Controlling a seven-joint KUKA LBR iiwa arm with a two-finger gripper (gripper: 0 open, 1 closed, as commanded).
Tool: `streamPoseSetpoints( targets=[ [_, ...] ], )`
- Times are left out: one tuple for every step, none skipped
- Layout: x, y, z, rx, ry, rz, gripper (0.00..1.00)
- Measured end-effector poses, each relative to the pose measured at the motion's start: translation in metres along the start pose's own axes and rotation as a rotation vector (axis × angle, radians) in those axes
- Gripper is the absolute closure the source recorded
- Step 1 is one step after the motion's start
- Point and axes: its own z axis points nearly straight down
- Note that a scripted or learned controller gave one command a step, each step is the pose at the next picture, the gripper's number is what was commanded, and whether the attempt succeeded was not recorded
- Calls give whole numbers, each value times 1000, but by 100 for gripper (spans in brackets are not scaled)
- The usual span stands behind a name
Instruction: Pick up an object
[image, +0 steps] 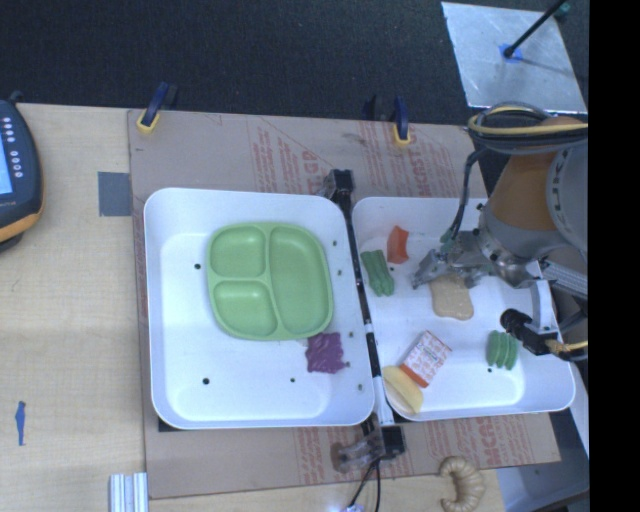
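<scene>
One tan, flat, rounded piece (453, 301) lies in the right bin (540, 398). The tool (447, 266) hovers just above it, fingers spread wide, holding nothing.

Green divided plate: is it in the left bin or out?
In. The green divided plate lies flat inside the left bin, purple object beside it.

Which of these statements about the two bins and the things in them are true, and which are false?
1. The green plate lies in the left bin. True.
2. The purple item sits on the plate. False: it lies beside it on the bin floor.
3. The gripper is over the right bin. True.
4. The orange piece lies in the left bin. False: it is in the right bin.
5. The red-and-white packet lies in the right bin. True.
</scene>
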Motion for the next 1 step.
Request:
streamPoseSetpoints(
  targets=[
    [-17,-11,14,8,3,9,0]
  ],
)
